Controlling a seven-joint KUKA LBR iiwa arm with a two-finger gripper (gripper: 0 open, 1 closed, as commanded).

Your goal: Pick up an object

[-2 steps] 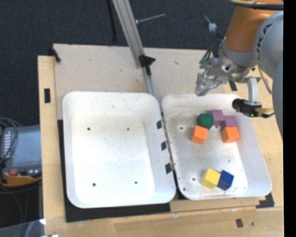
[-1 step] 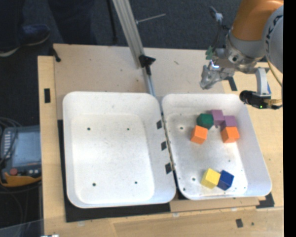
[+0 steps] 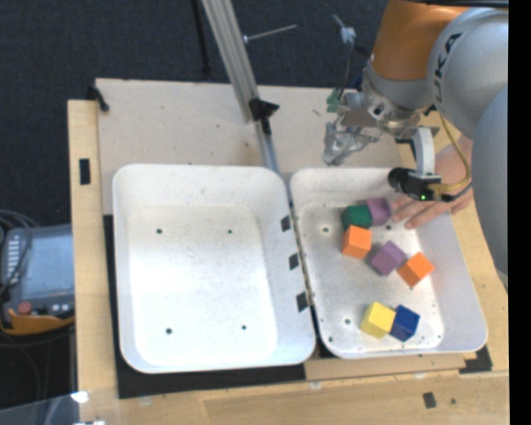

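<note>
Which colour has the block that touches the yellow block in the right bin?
Blue, beside the yellow block, seen in the camera view.

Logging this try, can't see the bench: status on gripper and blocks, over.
Gripper above right bin's far rim, nothing seen between fingers. Seven blocks in right bin, nearest the green block. Nothing blocking them.

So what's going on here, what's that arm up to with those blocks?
A grey and orange robot arm reaches in from the right, with its gripper poised over the far edge of the right bin. It holds nothing. That bin contains seven small blocks: a green block, two purple, two orange, a yellow block and a blue block. All lie loose on the bin floor. The left bin sits beside it.
</note>
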